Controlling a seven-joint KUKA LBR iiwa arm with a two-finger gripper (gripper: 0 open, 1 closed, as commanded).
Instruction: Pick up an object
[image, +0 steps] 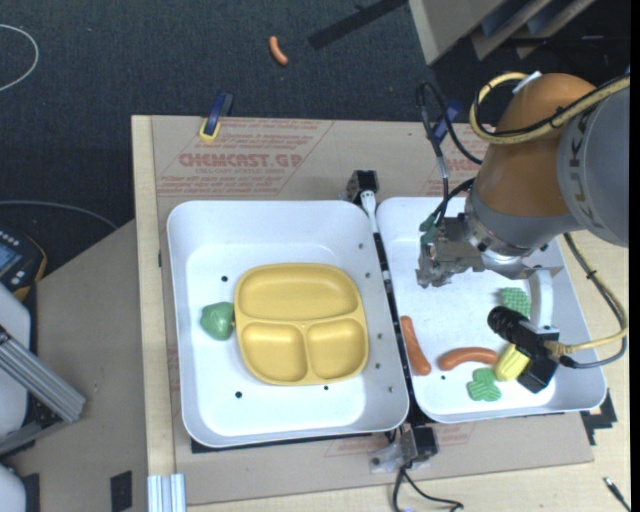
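My gripper hangs over the upper left part of the right bin, above bare white floor. Below it lie two orange-red sausages: one lengthwise near the bin's left wall, the other crosswise to its right. A green leafy toy rests near the front wall. A pale green patterned piece lies to the right, partly under the arm. I see nothing in the gripper.
The left bin holds a yellow divided plate with a green lump at its left side. The bulky grey and orange arm covers the right bin's far right part. A black clip sits where the bins meet.
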